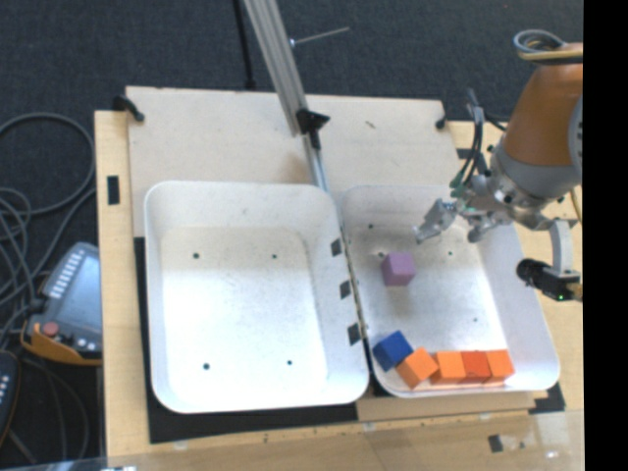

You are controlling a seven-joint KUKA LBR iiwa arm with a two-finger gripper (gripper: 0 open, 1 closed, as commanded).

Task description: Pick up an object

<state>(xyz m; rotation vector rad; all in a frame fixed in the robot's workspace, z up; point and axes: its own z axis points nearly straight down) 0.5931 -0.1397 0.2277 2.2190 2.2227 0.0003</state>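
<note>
A handheld control pendant [69, 302] with an orange underside is seen at the far left, off the counter [226, 135], among loose dark cables [20, 204] on the dark carpet.

The counter is a pale wooden board. A slanted aluminium post [280, 57] is fixed near its middle rear, running up toward the top edge of the view.

The left bin [162, 204] is a shallow white tray with a few dark specks on its floor. It is set just beside the right bin [530, 332], their inner walls touching or nearly so.

In the right bin, a purple cube [397, 269] is seen near the middle of the floor, apart from the other blocks. Along the front wall a blue block [392, 348] is found at the left, with an orange block [418, 366] touching it, tilted. A row of orange blocks [476, 365] is lined up to its right against the front wall.

The gripper [446, 219] is held over the rear part of the right bin, up and to the right of the purple cube and apart from it. The jaws are seen as parted, with nothing between them. The orange band [545, 106] of the arm is visible at the right, above the grey wrist.
</note>
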